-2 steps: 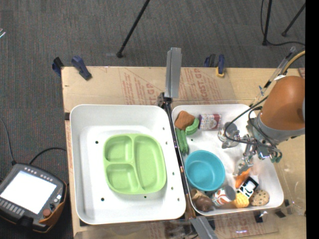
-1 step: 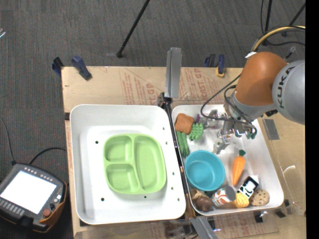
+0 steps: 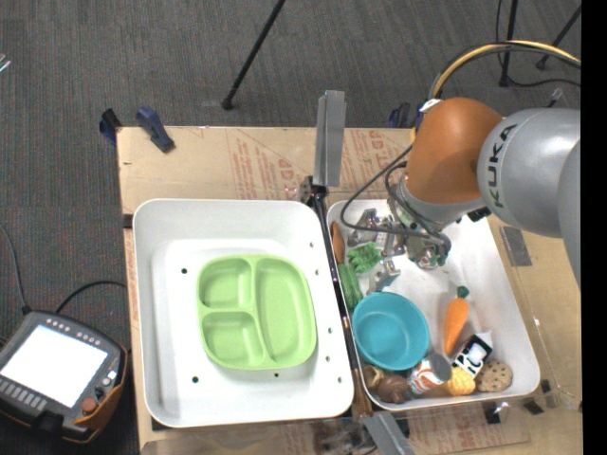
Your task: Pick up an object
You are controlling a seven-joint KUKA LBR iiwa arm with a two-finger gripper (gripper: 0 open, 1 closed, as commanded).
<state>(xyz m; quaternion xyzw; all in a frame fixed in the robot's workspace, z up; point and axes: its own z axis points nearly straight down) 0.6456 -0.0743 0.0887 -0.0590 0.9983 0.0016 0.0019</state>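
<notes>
My gripper (image 3: 386,271) reaches down into the right bin (image 3: 507,301), at its upper left part, just above a green toy (image 3: 358,262) and the far rim of a blue bowl (image 3: 390,330). The orange band of the wrist hides most of the hand from above. An orange carrot (image 3: 456,321) lies to the right of the bowl. Along the bin's front edge sit a cookie (image 3: 494,376), a small black-and-white item (image 3: 470,354) and several small toys (image 3: 417,382).
The left bin (image 3: 161,245) holds a light green divided plate (image 3: 256,313). A grey post (image 3: 329,145) stands behind the gap between the bins. A tablet-like pendant (image 3: 52,373) lies on the floor at the lower left. Cardboard covers the bench around the bins.
</notes>
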